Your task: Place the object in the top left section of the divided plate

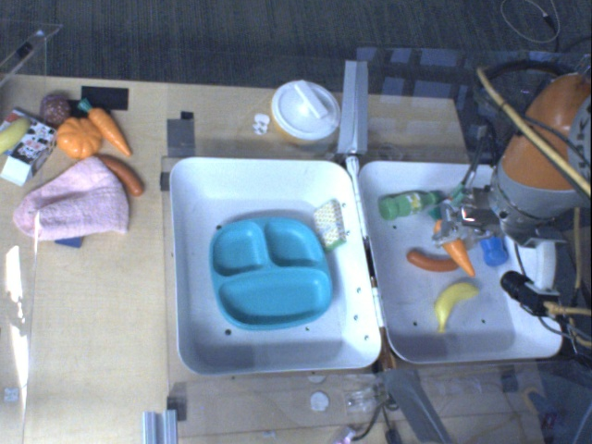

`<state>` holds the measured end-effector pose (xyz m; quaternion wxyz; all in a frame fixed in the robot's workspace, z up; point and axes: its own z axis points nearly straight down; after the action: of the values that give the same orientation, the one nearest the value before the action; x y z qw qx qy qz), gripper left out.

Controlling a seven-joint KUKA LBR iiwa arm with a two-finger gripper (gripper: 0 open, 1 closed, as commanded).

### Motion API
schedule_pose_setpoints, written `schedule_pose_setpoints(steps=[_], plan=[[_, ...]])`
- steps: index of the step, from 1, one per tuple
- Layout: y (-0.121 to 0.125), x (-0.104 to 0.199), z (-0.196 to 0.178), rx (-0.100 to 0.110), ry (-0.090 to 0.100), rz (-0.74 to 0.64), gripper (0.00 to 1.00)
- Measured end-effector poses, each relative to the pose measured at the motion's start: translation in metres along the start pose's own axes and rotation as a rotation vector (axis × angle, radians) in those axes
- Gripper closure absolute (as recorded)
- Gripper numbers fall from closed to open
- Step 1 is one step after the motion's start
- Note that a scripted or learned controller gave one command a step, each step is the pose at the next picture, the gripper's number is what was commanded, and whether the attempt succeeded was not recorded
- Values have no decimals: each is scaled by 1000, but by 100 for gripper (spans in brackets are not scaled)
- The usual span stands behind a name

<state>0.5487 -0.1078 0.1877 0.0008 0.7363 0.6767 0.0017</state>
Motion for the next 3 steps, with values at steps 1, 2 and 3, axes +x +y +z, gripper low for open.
schedule_pose_setpoints(steps=[1, 2, 3], plan=[[66, 69, 3, 0, -1, -188, 100], [15, 158, 4, 3, 0, -156, 100], [15, 158, 4, 2, 0, -156, 0]])
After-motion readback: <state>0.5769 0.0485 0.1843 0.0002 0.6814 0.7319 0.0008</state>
